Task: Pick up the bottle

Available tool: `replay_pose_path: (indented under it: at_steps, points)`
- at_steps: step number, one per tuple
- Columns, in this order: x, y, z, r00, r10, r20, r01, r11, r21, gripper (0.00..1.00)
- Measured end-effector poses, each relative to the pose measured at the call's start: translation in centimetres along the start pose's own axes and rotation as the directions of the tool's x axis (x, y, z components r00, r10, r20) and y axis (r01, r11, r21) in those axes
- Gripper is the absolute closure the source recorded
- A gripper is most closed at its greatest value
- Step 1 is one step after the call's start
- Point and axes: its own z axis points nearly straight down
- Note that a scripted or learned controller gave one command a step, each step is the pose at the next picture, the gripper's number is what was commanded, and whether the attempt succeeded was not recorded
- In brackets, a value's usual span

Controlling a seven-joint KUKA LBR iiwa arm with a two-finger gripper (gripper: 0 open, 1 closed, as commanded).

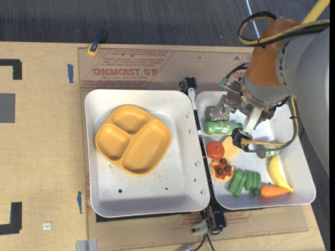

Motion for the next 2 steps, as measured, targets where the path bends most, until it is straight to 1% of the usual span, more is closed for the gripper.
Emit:
replay_pose_path:
  at_steps: [1, 2]
  points:
    - [-1.3, -3.5, 0.0, 0.989, 0.15, 0.001, -0.15, 0.989, 0.004, 0.0]
    - [1.9, -4.2, 0.0, 0.937, 0.348, 0.001, -0.348, 0.937, 0.001, 0.0]
